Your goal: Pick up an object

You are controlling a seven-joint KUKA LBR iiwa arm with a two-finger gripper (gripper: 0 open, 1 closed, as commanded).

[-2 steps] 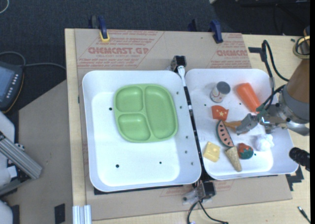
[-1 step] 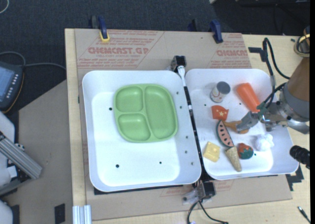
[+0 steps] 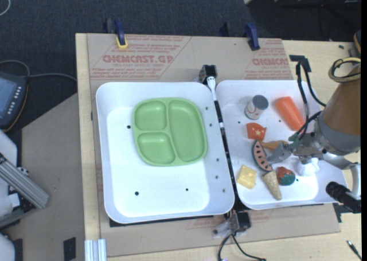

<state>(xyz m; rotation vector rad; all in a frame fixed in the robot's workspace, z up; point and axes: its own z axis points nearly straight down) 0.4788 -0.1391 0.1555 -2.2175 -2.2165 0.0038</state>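
Observation:
The right bin (image 3: 307, 94) holds several toy foods. A grey can (image 3: 256, 105) and an orange carrot (image 3: 289, 112) lie at its far side. A red wedge (image 3: 256, 131) sits mid-bin, with a watermelon slice (image 3: 260, 155) just below it. Toward the front are a yellow cheese block (image 3: 247, 176), an ice-cream cone (image 3: 273, 186) and a red and green fruit (image 3: 285, 176). My gripper (image 3: 279, 151) reaches in from the right, low in the bin, its tip right beside the watermelon slice and above the red and green fruit. Nothing is visibly lifted.
The left bin (image 3: 114, 156) carries a green divided plate (image 3: 170, 131). A small white object (image 3: 309, 167) lies under the wrist at the right bin's right side. Black cables (image 3: 305, 85) run over the bench's right side. Blue clamps (image 3: 120, 31) hold the far edge.

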